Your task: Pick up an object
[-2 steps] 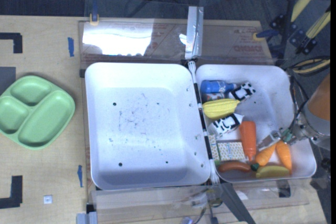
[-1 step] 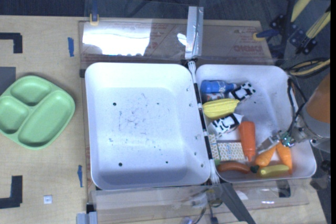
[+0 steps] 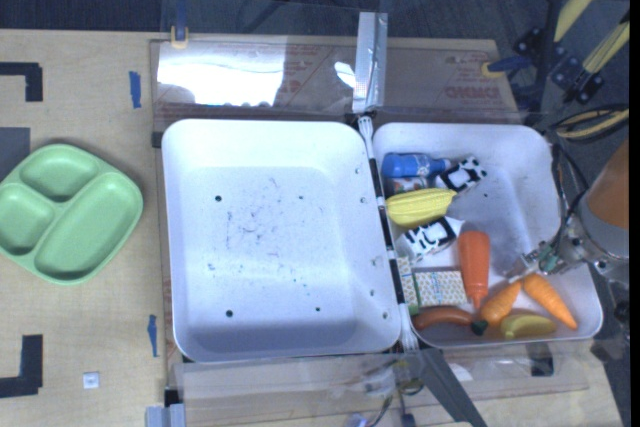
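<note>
The right bin [image 3: 520, 165] holds several toys. A blue bottle [image 3: 408, 165] and a black-and-white toy [image 3: 462, 175] lie at its back, with a yellow corn cob [image 3: 420, 206] and a second black-and-white toy [image 3: 432, 236] just in front of them. A large carrot [image 3: 474, 265] stands mid-bin above a patterned pad [image 3: 438, 287]. Along the front lie a brown sausage [image 3: 443, 317], a small carrot [image 3: 500, 298], a yellow piece [image 3: 526, 324] and another carrot [image 3: 553, 301]. My gripper [image 3: 543, 260] reaches in from the right, low over the bin's right side, just above that carrot.
The left bin [image 3: 270, 235] sits beside the right one, bare white with faint scuffs. A green divided plate [image 3: 65, 212] rests on the bench at far left. A clear plastic wall and a metal post [image 3: 370, 60] stand behind the bins. Cables hang at right.
</note>
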Tool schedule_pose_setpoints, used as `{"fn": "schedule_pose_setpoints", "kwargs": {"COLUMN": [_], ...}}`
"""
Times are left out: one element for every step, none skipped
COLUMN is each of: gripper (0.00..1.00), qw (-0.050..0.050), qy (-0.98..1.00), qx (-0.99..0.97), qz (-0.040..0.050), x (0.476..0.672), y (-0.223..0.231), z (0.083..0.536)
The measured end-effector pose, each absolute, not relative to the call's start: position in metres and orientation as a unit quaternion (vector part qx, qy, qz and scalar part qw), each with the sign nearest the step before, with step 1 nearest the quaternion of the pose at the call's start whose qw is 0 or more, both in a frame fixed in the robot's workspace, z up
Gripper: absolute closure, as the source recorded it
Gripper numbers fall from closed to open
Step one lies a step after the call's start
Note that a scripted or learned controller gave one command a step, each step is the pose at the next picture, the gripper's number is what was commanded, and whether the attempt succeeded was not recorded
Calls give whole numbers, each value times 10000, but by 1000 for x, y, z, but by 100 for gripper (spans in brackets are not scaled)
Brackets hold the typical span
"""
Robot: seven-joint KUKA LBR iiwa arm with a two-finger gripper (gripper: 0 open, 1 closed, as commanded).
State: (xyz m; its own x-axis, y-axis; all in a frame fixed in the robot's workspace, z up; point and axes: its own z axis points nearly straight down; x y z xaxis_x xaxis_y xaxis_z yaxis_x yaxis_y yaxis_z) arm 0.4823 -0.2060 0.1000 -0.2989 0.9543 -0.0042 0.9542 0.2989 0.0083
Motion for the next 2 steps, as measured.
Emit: {"fn": "schedule_pose_setpoints", "kwargs": {"gripper": [100, 100], "qw": [14, 15], "qy": [8368, 8517], "qx": [5475, 5241], "qz": [5, 5], "x": [497, 548], "y": [-206, -200], "z": [144, 202]}}
